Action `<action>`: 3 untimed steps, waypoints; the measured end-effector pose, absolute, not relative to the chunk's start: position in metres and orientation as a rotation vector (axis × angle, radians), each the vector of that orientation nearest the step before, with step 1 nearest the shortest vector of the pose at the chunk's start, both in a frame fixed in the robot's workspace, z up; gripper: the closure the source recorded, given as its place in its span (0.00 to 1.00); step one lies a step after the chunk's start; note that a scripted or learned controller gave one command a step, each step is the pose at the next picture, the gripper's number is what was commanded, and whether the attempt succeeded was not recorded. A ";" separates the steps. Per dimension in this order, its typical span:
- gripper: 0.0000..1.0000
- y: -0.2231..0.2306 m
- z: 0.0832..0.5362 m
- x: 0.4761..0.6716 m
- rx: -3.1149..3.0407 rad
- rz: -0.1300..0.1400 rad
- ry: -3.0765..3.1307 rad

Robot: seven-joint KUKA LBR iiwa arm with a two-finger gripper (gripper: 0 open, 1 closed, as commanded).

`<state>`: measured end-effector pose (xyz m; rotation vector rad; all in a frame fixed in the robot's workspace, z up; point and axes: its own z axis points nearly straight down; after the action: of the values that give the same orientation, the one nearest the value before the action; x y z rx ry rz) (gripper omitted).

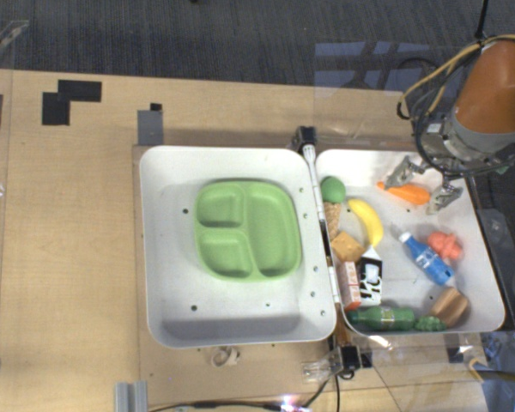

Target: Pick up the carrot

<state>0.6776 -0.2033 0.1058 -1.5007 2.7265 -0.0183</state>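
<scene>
Wooden counter (69,256) on dark grey carpet, black tape patches at far left. Two shallow white bins side by side. Left bin (167,307): light green three-compartment plastic plate (245,230). Right bin (485,307): small orange plastic carrot (409,194) lying flat near far edge. Metal two-finger claw (425,183) spread, one finger each side of carrot, grip not confirmed. Nearby: yellow banana (366,221), green round ball (332,189), blue bottle (427,258), pink toy (446,245), green cucumber (383,318) along near wall.
</scene>
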 end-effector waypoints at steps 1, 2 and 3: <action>0.00 -0.179 0.092 0.658 -1.474 -0.018 2.753; 1.00 -0.179 0.109 0.663 -1.465 -0.029 2.742; 0.00 -0.179 0.108 0.663 -1.464 -0.028 2.742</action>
<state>0.6626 -0.1790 0.1083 -1.4643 2.7422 -0.0282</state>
